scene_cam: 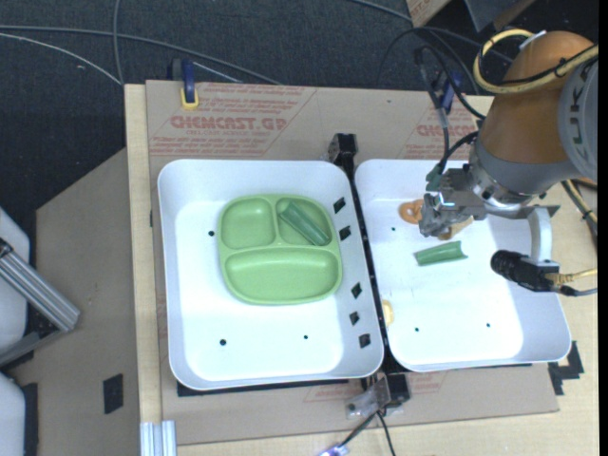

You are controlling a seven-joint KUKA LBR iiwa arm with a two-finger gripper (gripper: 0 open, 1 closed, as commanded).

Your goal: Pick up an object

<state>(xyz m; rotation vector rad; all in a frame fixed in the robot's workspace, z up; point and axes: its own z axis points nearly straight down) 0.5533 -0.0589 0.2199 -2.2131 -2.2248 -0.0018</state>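
A small green stick-shaped piece (pixel 438 253) lies flat in the right bin (pixel 465 340), near its middle. My gripper (pixel 435 224) hangs just above and behind it, at the bin's back part. A small orange-tan object (pixel 410 213) peeks out at the gripper's left side; whether it is held is unclear. In the left bin (pixel 190 283) rests a light green divided plate (pixel 279 251) with a darker green piece (pixel 306 221) lying in its back right compartment.
The grey and orange arm (pixel 532 112) comes in from the right over the right bin's back corner. A black divider with clips runs between the two bins (pixel 357 255). The bins sit on a cardboard sheet (pixel 247 112).
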